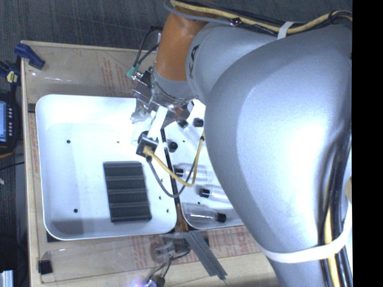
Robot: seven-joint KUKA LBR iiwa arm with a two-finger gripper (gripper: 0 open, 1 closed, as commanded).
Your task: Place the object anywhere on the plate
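No text, label, brand or number can be read here: the faint reddish print on the bench [114,70] around the bins is too blurred to make out, and the small screen [6,121] at the left edge too.

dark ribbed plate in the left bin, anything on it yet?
No. The dark ribbed plate lies flat in the left bin with its ridged top bare. The gripper is above the bin's far right part, off the plate.

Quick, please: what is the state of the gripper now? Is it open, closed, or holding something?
Gripper: cannot be told; it is above the left bin, near the bin's upper right corner.
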